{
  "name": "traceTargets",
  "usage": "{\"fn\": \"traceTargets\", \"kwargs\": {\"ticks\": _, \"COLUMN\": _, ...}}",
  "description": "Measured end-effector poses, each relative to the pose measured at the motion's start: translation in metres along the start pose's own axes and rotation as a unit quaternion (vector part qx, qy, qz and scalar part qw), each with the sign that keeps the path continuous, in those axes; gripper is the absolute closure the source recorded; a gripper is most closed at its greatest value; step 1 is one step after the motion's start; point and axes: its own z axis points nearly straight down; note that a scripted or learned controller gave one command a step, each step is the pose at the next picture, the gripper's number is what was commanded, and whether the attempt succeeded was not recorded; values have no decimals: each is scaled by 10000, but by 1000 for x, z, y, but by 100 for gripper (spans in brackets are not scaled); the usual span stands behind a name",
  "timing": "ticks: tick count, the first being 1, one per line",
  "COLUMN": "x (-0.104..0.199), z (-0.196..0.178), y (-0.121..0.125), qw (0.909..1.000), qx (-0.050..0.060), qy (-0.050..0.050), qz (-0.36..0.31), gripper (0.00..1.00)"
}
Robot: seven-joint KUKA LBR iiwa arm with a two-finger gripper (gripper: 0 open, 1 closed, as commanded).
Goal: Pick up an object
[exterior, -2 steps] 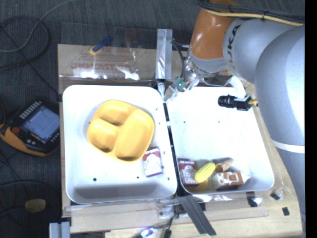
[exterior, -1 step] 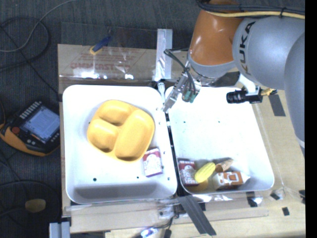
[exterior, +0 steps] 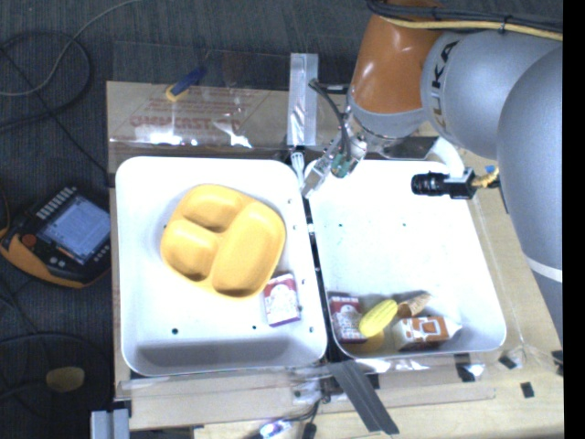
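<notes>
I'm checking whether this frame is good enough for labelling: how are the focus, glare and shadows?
Camera view: focus is soft but the yellow bread-shaped toy and the small packets read clearly; the plastic sheet behind the left bin throws glare; the arm is slightly blurred; shadows are mild, under the toy.

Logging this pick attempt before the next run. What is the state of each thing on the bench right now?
Yellow dish: lying in the left bin, untouched.
Small carton: lying flat beside the dish.
Yellow corn toy: resting on other items at the right bin's front edge.
Brown box: lying beside the corn.
Gripper: over the divider at the bins' back, holding nothing visible.
</notes>
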Motion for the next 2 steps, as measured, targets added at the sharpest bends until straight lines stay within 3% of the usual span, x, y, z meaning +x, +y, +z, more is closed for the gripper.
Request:
{"fn": "traceTargets", "kwargs": {"ticks": 1, "x": 0, "z": -9, "y": 1, "qw": 10000, "qx": -10, "qy": -7, "qz": -2, "gripper": 100}}
{"fn": "traceTargets", "kwargs": {"ticks": 2, "x": 52, "z": 15, "y": -26, "qw": 9719, "qx": 20, "qy": 7, "qz": 2352, "gripper": 100}}
